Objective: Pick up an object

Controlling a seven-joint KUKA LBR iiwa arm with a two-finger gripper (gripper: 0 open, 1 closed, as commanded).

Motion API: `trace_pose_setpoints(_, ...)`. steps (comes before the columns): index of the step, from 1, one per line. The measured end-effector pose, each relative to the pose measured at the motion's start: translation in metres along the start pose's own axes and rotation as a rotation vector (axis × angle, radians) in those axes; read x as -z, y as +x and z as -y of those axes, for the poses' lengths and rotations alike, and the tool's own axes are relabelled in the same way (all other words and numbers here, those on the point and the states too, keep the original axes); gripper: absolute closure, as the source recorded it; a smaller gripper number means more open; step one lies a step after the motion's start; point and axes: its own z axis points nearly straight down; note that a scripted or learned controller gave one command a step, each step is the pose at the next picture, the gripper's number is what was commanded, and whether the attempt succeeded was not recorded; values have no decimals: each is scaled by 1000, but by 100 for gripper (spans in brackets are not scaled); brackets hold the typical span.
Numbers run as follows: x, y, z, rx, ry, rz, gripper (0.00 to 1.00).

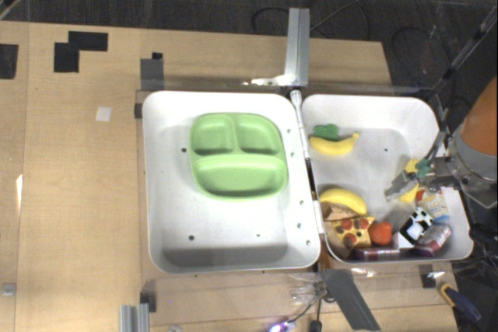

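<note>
- I'm seeing the jaws sitting low at the right side of the right bin, and I cannot tell how far apart they are standing or whether anything is caught in them.
- Something small and yellow-green is showing right at the jaws, touching or just beside them; I can't make out what it is.
- The arm is reaching in from the right, its orange band lying over the bin's right rim.
- Just below the jaws, a black-and-white block is lying against a dark can-like thing in the bin's near right corner.
- Left of those, a red ball is sitting next to a pizza slice toy, with a banana just above them.
- A second banana is lying near the bin's far left side, a green bit touching its upper edge.
- The left bin is holding a green divided plate, flat and right way up.
- Both bins are resting side by side on the wooden worktop.
</note>
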Motion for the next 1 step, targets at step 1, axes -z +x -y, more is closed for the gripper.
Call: trace_pose_setpoints(1, -93, 63, -40, 165, -11, 4, 0)
